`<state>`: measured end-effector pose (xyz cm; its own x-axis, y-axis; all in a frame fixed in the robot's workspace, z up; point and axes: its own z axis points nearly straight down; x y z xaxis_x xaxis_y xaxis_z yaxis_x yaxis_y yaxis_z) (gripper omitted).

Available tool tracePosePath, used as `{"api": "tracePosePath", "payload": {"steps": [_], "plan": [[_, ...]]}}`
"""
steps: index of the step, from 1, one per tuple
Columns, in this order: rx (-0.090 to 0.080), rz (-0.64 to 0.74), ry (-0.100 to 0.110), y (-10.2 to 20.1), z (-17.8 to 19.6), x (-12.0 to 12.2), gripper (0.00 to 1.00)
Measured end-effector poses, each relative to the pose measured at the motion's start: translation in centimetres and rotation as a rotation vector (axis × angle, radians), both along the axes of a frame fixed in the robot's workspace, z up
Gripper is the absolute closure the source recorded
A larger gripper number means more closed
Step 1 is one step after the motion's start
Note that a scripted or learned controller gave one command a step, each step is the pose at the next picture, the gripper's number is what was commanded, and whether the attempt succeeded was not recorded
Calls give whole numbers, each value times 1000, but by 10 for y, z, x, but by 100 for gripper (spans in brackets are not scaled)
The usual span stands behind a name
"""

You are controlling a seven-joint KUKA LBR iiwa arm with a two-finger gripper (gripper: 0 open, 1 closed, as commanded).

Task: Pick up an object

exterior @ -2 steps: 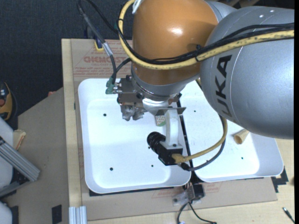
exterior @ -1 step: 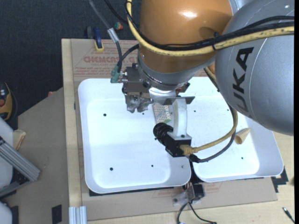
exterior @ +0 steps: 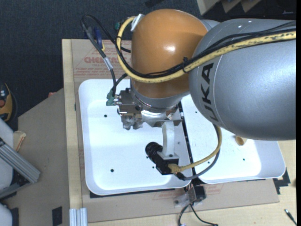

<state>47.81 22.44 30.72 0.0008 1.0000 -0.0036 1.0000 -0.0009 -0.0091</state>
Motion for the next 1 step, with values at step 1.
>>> {"api": "tracePosePath", "payload": {"steps": [1], "plan": [[7, 2, -16, 0, 69, 2, 100]]}}
